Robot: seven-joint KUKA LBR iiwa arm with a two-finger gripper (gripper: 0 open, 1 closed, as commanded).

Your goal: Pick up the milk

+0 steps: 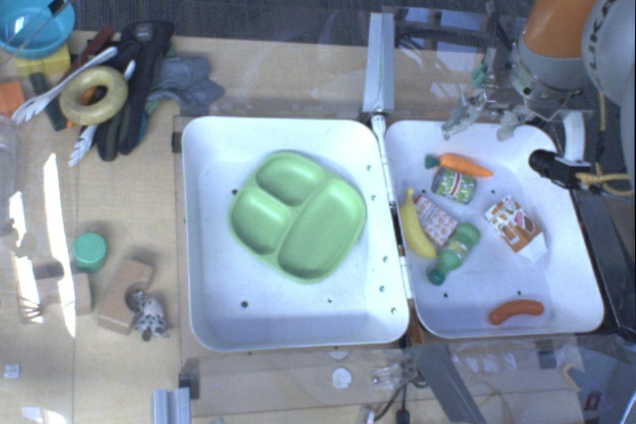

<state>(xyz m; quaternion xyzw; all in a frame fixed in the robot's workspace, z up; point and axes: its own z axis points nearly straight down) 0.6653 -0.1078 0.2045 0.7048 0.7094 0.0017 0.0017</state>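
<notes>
The milk (514,224) is a small white carton with red-brown print, lying on its side in the right part of the right bin (576,313). My gripper (483,120) hangs over the bin's far edge, up and to the left of the milk and well apart from it. Its two fingers (455,124) are spread open and nothing sits between them.
Left of the milk lie a carrot (465,165), a small green-and-red can (454,186), a banana (415,227), a patterned pouch (435,217) and a green bottle (452,254). A sausage (516,312) lies near the front. The left bin (209,313) holds a green divided plate (298,214).
</notes>
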